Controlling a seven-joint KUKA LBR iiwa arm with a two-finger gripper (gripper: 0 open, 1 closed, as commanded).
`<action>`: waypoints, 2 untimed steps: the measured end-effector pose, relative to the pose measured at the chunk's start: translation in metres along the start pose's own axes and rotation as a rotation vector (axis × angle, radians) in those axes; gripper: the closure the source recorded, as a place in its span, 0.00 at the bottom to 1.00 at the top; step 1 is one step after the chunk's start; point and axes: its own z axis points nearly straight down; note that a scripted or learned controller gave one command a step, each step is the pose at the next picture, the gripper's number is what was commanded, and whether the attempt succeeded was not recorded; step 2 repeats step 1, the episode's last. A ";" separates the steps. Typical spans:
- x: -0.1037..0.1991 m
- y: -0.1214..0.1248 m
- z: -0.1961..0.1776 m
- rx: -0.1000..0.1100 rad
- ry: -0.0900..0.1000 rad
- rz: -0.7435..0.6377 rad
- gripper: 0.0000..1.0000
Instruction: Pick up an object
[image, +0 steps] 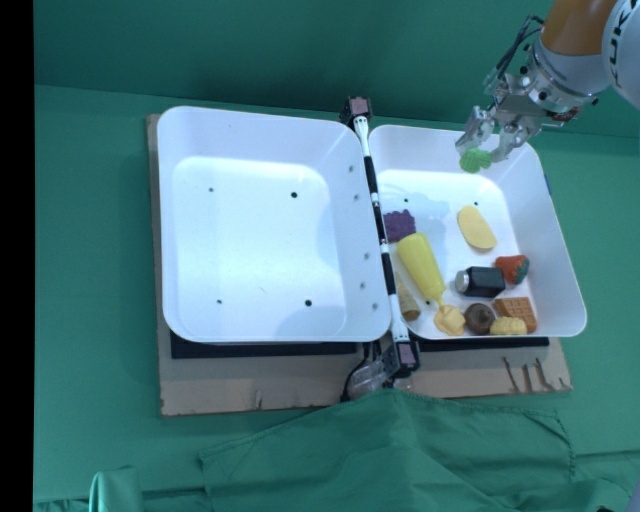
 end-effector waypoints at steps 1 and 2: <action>-0.001 0.006 -0.066 0.000 0.000 0.000 1.00; -0.001 0.006 -0.066 0.000 0.000 0.000 1.00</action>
